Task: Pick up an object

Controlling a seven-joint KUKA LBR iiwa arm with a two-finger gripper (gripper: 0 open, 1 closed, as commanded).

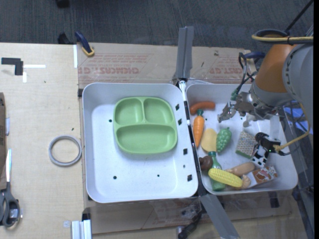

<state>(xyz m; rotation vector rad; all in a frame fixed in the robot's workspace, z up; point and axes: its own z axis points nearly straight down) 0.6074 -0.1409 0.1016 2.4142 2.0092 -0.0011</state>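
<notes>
The right bin [279, 185] holds several toy foods: a red sausage [202, 105], a carrot [198, 128], a yellow fruit [209, 140], a bumpy green vegetable [223, 138], a corn cob [224, 177] and a tan textured block [245, 144]. A black-and-white cow figure [259, 156] stands near the bin's right side. My gripper [230, 111] hangs over the upper middle of this bin, above the green vegetable and right of the sausage. Its fingers look open, with nothing between them.
The left bin [99, 173] carries a green divided plate [145, 124]. A grey tape ring [65, 150] and scissors [9, 205] lie on the bench to the left. A metal divider [184, 54] runs between the bins at the back. Cables [279, 148] trail along the right bin's right wall.
</notes>
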